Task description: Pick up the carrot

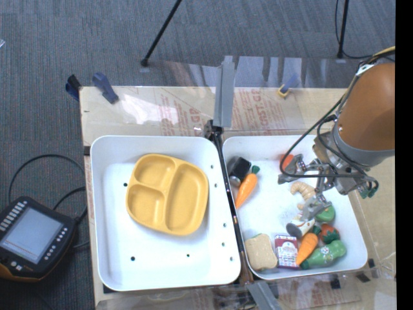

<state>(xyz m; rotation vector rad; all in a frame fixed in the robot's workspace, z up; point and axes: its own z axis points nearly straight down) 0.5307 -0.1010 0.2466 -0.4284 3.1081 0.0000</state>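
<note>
Camera view shows the hand [314, 206] low over the right bin [271, 205], though whether it is open or closed cannot be told. Two carrots lie in that bin: one carrot [246, 188] lies well to the hand's left, near the bin's left wall beside a black object [237, 168]; a second carrot [306, 248] lies just below the hand, among the toy foods crowded there

Two white bins side by side: left bin [106, 237], right bin [274, 144]. One yellow divided plate [168, 194] in left bin. Two carrots in right bin: first carrot [246, 188] near left wall, second carrot [306, 248] toward lower right corner. One bread slice [261, 252] at bottom edge.
</note>
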